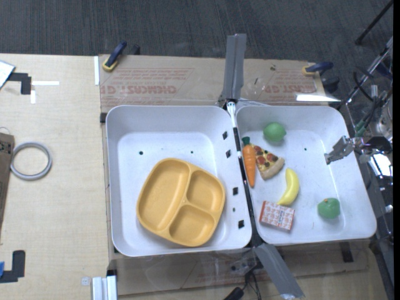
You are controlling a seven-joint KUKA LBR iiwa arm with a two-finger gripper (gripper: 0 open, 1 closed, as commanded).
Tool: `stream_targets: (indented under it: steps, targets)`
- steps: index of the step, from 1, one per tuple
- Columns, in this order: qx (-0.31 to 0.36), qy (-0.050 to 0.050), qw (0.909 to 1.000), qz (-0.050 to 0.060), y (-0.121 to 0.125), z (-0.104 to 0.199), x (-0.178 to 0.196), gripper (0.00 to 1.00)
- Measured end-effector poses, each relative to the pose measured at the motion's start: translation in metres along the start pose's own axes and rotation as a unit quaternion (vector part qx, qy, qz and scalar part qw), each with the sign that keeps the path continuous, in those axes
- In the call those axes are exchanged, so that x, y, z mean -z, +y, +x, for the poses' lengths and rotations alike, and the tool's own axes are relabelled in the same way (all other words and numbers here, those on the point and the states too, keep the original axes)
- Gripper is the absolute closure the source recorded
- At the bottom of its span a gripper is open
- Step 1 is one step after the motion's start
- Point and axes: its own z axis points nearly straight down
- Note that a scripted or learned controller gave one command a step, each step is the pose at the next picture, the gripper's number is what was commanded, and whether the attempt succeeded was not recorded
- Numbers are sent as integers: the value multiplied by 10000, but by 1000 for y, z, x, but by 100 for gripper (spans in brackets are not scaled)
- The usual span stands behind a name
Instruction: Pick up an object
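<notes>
The right bin (312, 233) holds several toys. A green lime (274, 131) lies at the back, with an orange carrot (249, 161) and a pizza slice (269, 163) side by side near the left wall. A yellow banana (289, 187) lies in the middle, a red-and-white box (277, 216) at the front and a green apple (329, 209) at the front right. My gripper (338, 150) hovers at the bin's right wall, above and behind the apple and apart from every toy. Nothing is seen in its grasp.
The left bin (125, 136) bears a yellow divided plate (181, 201). A grey tape roll (29, 160) lies on the bench at far left. Blue clamps (114, 55) (319, 68) pin cardboard behind the bins. Cables and arm hardware (375, 130) crowd the right edge.
</notes>
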Motion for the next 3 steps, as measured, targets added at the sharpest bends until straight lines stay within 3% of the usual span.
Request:
stream_targets:
  steps: [1, 2, 3]
  targets:
    - [1116, 3, 9938, -2, 21, 38, -101, 0]
    - [1788, 4, 9839, 0, 6, 77, -138, 0]
    - [1768, 3, 9843, -5, 6, 76, -129, 100]
